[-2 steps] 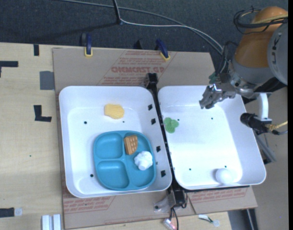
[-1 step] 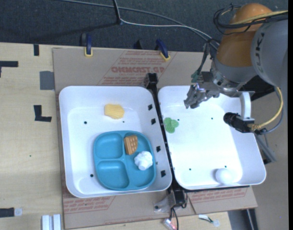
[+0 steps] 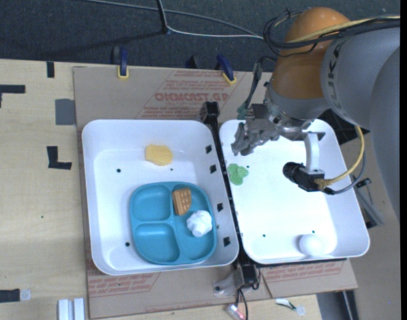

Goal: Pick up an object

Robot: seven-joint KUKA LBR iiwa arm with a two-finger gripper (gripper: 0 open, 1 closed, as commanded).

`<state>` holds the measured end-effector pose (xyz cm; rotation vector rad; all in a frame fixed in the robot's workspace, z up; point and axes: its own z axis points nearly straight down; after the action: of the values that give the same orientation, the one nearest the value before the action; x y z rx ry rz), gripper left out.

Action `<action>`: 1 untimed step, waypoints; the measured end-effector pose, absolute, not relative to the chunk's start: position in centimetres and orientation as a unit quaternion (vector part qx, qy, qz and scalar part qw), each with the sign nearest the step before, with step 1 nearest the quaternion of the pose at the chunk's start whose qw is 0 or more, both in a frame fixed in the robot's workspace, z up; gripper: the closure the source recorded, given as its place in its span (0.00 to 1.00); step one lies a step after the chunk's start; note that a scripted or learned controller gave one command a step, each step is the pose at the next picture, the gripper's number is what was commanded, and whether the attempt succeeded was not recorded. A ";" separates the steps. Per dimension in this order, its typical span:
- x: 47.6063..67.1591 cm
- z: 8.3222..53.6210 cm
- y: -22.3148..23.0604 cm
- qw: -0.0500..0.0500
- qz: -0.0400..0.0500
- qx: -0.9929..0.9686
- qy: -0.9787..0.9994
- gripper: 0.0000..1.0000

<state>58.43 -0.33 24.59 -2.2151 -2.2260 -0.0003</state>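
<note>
My gripper (image 3: pixel 243 145) hangs over the back left part of the right bin (image 3: pixel 336 242), its fingers pointing down and to the left. A small green object (image 3: pixel 238 174) lies on the bin floor just below and in front of the fingertips, apart from them. A white ball (image 3: pixel 314 244) rests near the front right corner of the same bin. In the left bin (image 3: pixel 100 145) a yellow piece (image 3: pixel 158 155) lies at the back. A blue divided plate (image 3: pixel 150 235) there carries a brown waffle-like piece (image 3: pixel 182 201) and a white crumpled object (image 3: pixel 199 223).
The arm's grey body and orange band (image 3: pixel 310 52) fill the upper right, above the right bin's back edge. A black cable and fitting (image 3: pixel 303 175) hang over the middle of the right bin. Clamps (image 3: pixel 224 70) hold the cardboard at the back.
</note>
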 end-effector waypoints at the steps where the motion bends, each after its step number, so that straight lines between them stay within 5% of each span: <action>1: 57.7 23.7 4.0 0.001 0.000 -0.706 -0.708 1.00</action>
<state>57.70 3.97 23.71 -2.2161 -2.2249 0.0008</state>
